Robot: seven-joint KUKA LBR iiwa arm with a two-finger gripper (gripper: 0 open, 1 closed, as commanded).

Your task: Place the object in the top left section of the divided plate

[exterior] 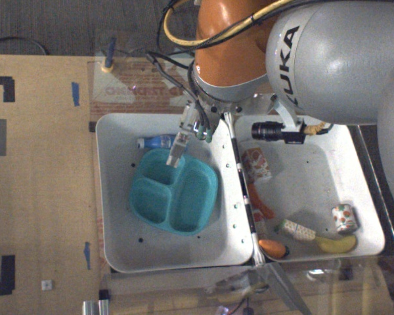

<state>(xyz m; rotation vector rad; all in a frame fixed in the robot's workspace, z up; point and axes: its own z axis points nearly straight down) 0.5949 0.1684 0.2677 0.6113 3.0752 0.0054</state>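
Grey arm point(328, 51) with orange band looms closest, reaching down over the left bin point(118, 241).
Its gripper point(177, 155) hangs above the teal divided plate's point(177, 199) top left section; whether the fingers are open or hold anything cannot be told. A blue bottle point(154, 141), perhaps the object, lies just beside the plate. Placement looks unfinished.

Teal divided plate point(175, 197), white bins point(115, 195), blue bottle point(155, 141), yellow banana point(337, 244), orange carrot point(272, 247), red-and-white patterned can point(343, 218), tan table point(39, 176) with blue tape marks
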